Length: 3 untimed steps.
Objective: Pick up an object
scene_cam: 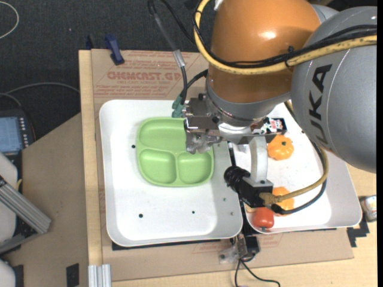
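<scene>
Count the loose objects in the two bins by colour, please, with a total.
Green: 1, the divided plate in the left bin.
Orange: 2, the pumpkin and another piece, partly hidden.
Red: 1, the round piece.
Total: 4

Floor (48, 17): you have dark carpet with loose cables | bench top (149, 61): brown printed board | aluminium rail (24, 211): your left edge

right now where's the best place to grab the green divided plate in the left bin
Probably the green divided plate's left rim, pinched from above. It lies flat, so only the raised thin edge offers a grip, and that side is away from the arm with bare left bin floor beside it.
</scene>
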### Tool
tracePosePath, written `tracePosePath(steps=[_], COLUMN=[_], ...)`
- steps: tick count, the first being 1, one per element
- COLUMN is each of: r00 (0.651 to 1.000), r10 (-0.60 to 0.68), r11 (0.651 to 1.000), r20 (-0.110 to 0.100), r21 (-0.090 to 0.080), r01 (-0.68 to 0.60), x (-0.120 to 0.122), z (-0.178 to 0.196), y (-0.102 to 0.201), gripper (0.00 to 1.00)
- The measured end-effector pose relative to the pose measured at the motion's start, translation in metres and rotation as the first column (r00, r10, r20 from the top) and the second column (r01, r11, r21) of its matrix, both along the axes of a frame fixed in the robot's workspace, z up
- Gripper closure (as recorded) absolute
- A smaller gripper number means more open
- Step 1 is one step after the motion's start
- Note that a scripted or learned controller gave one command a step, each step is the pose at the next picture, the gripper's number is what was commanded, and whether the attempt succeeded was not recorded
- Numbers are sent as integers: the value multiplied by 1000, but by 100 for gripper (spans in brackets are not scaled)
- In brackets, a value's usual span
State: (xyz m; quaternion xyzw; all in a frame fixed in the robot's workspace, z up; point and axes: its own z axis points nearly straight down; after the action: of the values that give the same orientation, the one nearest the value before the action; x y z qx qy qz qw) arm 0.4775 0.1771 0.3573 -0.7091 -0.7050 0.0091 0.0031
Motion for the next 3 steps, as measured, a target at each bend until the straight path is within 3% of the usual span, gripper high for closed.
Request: tracePosePath(steps=[1, 2, 3], r00=[1000, 1000, 1000], r10=[3, -6, 9], r11=[1000, 1000, 1000], r20=[13, 11, 15], r21=[7, 6, 9], r01=[-3, 6, -9], x=[2, 1, 1], z=[-8, -44, -48], y=[-17, -129, -82], gripper=[100, 100, 100])
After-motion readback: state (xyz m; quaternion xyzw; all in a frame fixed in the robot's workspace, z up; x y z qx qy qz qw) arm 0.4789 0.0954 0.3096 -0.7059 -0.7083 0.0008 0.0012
